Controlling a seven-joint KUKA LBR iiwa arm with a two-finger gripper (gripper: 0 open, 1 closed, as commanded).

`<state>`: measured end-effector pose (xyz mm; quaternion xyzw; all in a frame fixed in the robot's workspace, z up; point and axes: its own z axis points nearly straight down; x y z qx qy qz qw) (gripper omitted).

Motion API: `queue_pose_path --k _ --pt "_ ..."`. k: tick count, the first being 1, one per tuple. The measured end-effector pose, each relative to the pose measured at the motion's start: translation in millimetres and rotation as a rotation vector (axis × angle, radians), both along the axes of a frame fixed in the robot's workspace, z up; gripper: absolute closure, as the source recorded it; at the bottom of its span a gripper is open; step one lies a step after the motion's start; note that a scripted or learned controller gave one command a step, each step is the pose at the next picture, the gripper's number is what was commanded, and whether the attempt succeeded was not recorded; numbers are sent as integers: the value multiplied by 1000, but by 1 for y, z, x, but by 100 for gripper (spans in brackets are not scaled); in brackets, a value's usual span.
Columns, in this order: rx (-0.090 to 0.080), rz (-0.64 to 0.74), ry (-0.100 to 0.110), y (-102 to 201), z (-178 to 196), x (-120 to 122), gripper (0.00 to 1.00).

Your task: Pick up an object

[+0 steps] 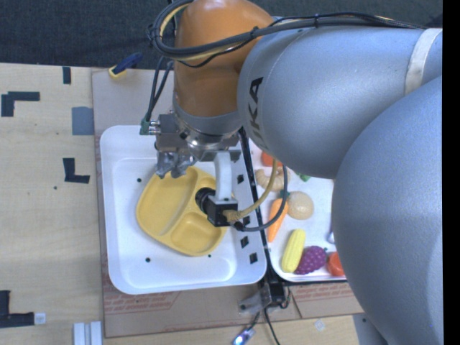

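A yellow divided plate lies tilted in the left white bin, covering its middle. My gripper hangs from the orange-banded wrist right over the plate's upper left rim, low and close to it. The wrist and a black attachment cover part of the plate's right side. Nothing is visibly lifted off the bin floor.
The right bin holds toy food: an orange carrot, a pale round piece, a yellow corn cob, purple grapes and a red piece. The big grey arm covers most of that bin.
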<state>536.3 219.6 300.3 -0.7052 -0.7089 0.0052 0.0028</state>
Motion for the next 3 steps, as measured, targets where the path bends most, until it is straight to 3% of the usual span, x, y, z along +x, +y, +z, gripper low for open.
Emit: queue_pose_path --k 1,2,3 --pt "7 -3 -25 -16 137 25 100" --pt "-2 -8 0 -51 26 45 100" --pt "12 3 -28 -4 205 23 100"
